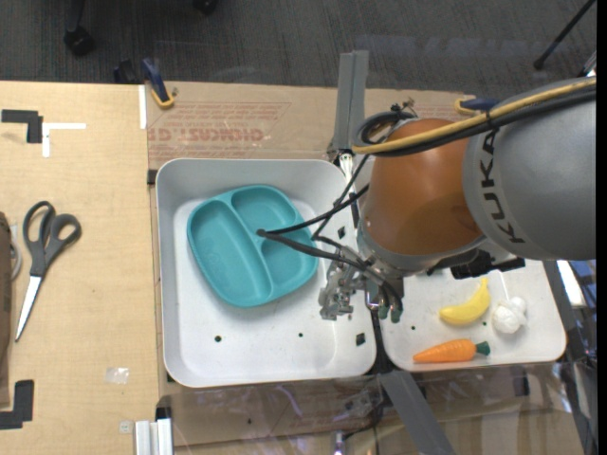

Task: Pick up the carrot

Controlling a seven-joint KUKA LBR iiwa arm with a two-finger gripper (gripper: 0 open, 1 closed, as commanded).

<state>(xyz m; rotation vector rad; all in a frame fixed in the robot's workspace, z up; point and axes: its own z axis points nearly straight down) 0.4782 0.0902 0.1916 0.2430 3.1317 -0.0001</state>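
Orange and lying flat, the carrot (pixel 446 352) rests near the front edge of the right bin (pixel 541 349), green tip pointing right. Just behind it we see a banana (pixel 466 306) and a small white object (pixel 508 317). Our arm (pixel 474 183) reaches in from the right, its orange band above the wrist, bent downward over the seam between the bins. The gripper (pixel 358 297) hangs at the right edge of the left bin (pixel 171 282), beside a teal divided plate (pixel 249 245); we cannot tell its state. Scissors (pixel 40 254) lie far left on the bench.
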